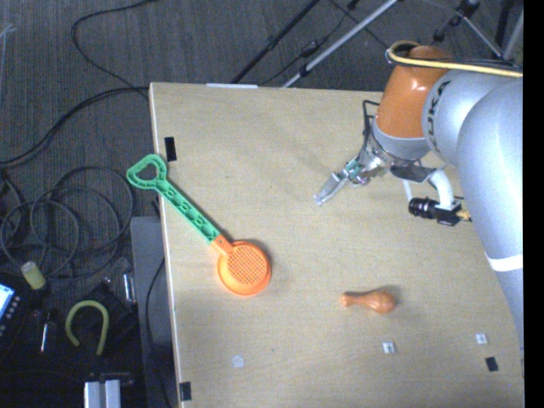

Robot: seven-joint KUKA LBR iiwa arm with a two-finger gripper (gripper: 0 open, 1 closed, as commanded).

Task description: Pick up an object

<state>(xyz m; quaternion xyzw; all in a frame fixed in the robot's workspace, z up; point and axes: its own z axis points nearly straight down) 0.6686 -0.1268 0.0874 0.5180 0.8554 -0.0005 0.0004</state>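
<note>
Pale wooden board [280, 134] on dark carpet, cables looped at left, tripod legs across the far side.

Nearest the camera: small dark and white markers near the board's front edge. Just behind them, an orange drumstick-shaped toy [371, 300], lying flat, thin end pointing left. Further left, an orange-headed strainer paddle [243, 267] with a green perforated handle running diagonally up to a looped end at the board's left edge.

Mid-board, well apart from both objects: gripper [334, 189], angled down and leftward from the wrist, tips close to the bare wood. Nothing seen between the fingers [325, 195]; whether spread or pressed together, cannot tell at this angle and size. Behind it, grey arm [484, 151] with orange band, entering from the right.

Probable step: descent or probe over an unoccupied patch. Likely risks: closing on bare board and coming up with nothing, given neither toy lies beneath the tips; tips scraping wood if lowered further; the rounded drumstick rolling aside or the flat strainer head slipping out if approached off-centre.
</note>
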